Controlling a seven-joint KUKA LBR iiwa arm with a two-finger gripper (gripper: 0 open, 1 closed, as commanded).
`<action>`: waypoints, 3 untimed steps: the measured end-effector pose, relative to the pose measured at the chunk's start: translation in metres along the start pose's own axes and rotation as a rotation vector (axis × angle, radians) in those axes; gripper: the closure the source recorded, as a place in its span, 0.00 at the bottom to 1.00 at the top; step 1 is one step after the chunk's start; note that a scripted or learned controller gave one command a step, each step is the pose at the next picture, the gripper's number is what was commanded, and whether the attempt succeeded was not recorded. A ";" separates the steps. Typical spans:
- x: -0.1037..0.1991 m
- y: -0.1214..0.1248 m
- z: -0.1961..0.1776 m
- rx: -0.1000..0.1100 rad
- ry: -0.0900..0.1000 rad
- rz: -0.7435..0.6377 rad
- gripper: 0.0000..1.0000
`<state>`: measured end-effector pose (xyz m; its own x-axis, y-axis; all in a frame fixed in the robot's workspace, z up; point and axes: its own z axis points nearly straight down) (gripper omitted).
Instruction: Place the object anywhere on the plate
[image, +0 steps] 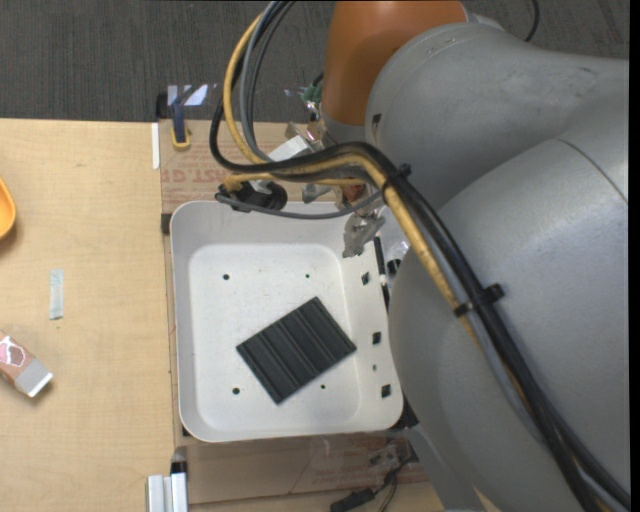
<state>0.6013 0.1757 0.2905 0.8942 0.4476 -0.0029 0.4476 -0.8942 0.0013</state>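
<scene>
Black ribbed slab (296, 349) lies flat in the white bin (200, 400), below and left of the gripper (362, 232). Finger state: cannot tell. Step judged pre-grasp; next move calls for descent onto the slab.

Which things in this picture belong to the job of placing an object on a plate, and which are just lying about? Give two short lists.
Belonging to the job:
- arm
- white bin
- dark ribbed slab lying flat in the bin, possibly the object or the plate

Just lying about:
- small grey strip on the bench
- pink and white block
- orange item at the left edge
</scene>
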 end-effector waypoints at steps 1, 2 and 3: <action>-0.001 0.003 -0.009 -0.001 -0.003 0.006 1.00; 0.009 0.045 -0.033 0.000 -0.003 -0.084 1.00; 0.027 0.032 -0.025 0.000 -0.004 -0.345 1.00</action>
<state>0.6397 0.1594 0.3155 0.6903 0.7235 -0.0071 0.7235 -0.6903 -0.0007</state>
